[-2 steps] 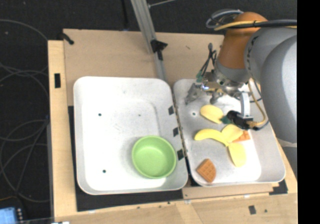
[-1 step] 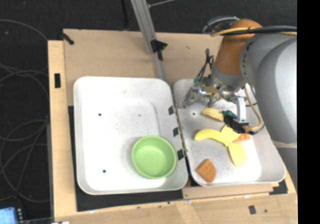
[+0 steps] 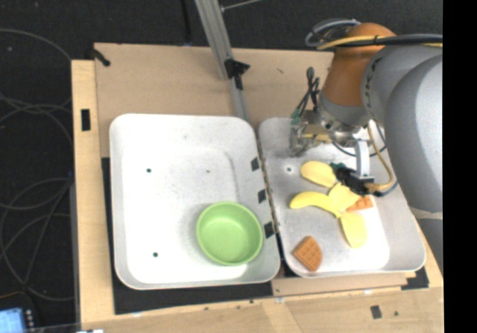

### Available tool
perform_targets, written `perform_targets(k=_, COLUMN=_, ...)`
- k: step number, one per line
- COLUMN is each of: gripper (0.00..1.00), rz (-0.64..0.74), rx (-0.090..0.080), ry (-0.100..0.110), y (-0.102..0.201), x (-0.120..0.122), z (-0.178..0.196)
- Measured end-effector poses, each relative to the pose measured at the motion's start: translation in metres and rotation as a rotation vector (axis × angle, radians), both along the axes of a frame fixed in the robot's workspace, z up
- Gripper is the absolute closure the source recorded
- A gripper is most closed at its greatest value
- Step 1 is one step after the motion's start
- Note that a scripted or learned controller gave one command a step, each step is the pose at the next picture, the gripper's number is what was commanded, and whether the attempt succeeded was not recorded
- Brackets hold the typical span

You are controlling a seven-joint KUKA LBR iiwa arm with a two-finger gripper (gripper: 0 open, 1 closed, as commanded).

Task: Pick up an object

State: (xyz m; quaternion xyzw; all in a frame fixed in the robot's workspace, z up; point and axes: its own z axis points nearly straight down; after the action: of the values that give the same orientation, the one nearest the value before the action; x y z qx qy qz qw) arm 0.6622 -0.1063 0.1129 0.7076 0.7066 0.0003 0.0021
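Note:
My gripper (image 3: 303,138) hangs over the far left corner of the right bin (image 3: 402,249), under the orange wrist band. A bunch of yellow bananas (image 3: 332,201) lies in the middle of that bin, just in front of the gripper and to its right. A small orange piece (image 3: 362,204) rests against the bananas on the right. A brown waffle-like piece (image 3: 308,252) lies near the bin's front left corner. Nothing shows between the gripper's tips.
A green bowl (image 3: 229,232) sits in the front right part of the left bin (image 3: 164,175). A slanted metal pole (image 3: 216,33) rises behind the bins. The grey arm (image 3: 410,123) covers the right bin's far right side.

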Motion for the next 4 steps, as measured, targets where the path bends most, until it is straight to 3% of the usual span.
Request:
perform_targets(k=1, gripper=1.00, rz=0.005, rx=0.004, ry=-0.003, y=0.010, x=-0.001, z=0.053)
perform_targets(k=3, gripper=1.00, rz=0.009, rx=0.002, ry=-0.005, y=-0.001, x=0.019, z=0.166)
perform_targets(k=4, gripper=1.00, rz=0.004, rx=0.002, ry=0.002, y=0.052, x=0.013, z=0.170)
